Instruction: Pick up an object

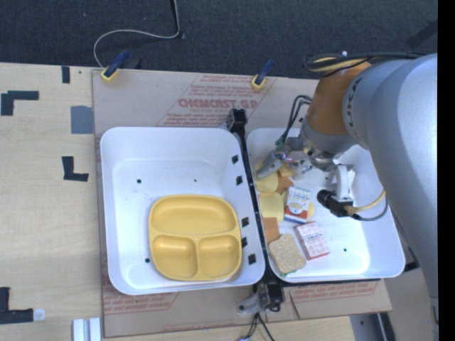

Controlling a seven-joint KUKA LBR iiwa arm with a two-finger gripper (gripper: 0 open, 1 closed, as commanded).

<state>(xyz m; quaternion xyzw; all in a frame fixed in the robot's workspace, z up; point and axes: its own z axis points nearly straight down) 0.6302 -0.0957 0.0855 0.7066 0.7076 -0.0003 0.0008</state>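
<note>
Gripper (276, 163) low in right bin (370, 258), apparently touching yellow pieces (269, 194); grip state unclear.

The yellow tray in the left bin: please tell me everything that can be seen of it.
The yellow tray is a plate with rounded corners that looks like smooth, matt plastic. It has three compartments: one wide one along the far side and two smaller ones side by side along the near side, parted by low ridges. It lies flat and right side up on the floor of the left bin, toward the near right corner, close to the wall shared with the other bin. Nothing lies in it, and the gripper is not near it.
</note>
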